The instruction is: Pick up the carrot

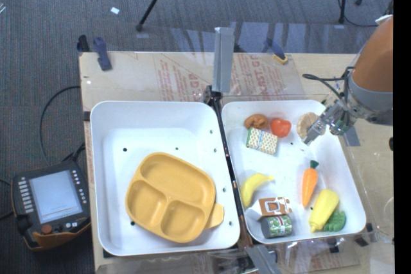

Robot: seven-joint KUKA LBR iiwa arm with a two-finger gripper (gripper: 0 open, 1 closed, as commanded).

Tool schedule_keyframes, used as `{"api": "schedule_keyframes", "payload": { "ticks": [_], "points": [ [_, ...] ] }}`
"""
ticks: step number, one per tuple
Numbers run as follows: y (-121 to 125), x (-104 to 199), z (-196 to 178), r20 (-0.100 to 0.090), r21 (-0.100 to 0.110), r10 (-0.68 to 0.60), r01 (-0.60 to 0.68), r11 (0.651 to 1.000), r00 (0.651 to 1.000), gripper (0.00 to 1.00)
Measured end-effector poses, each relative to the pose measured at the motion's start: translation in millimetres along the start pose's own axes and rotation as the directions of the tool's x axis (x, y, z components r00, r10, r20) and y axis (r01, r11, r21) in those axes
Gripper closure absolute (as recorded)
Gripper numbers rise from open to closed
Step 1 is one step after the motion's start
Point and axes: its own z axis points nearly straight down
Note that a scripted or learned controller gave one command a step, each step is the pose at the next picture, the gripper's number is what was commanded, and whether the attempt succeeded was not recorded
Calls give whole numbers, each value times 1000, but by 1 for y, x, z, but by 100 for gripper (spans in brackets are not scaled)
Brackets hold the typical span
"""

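Bins sit side by side on the desk (160,74), 2 shallow white ones. The left bin (112,125) holds 1 thing: a yellow tray (170,197) with 3 compartments, lying flat toward the bin's near side, its right edge close to the wall between the bins.

The right bin (340,163) holds the rest. At its far side lie a brown pastry-like piece (256,120) and, just beside it, a red tomato (280,127). A small patterned packet (262,140) lies just in front of these 2. A pale, round biscuit-like item (307,124) rests near the far right corner. The carrot (309,183), orange with a green top pointing away from the camera, lies right of the bin's middle, apart from the arm. Left of it lies a banana (254,187). Near the front wall stand a small brown-and-white carton (275,206) and a green can (277,226), touching each other. At the front right a yellow corn cob (323,209) lies tilted, with a green leafy piece (334,221) against its lower end.

The gripper (319,129) hangs over the far right corner of the right bin, just beside the pale item and well short of the carrot. Whether the jaws are spread or closed I cannot tell, and nothing shows between them.
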Motion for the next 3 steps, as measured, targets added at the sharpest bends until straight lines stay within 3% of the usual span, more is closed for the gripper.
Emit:
{"api": "schedule_keyframes", "payload": {
  "ticks": [1,2,3],
  "points": [
    [0,1,1,-2,1,-2,2,1000,1000,0],
    [-68,15,110,3,-3,33,-33,999,999,0],
    [-67,13,100,8,-7,30,-30,1000,1000,100]
  ]
}}
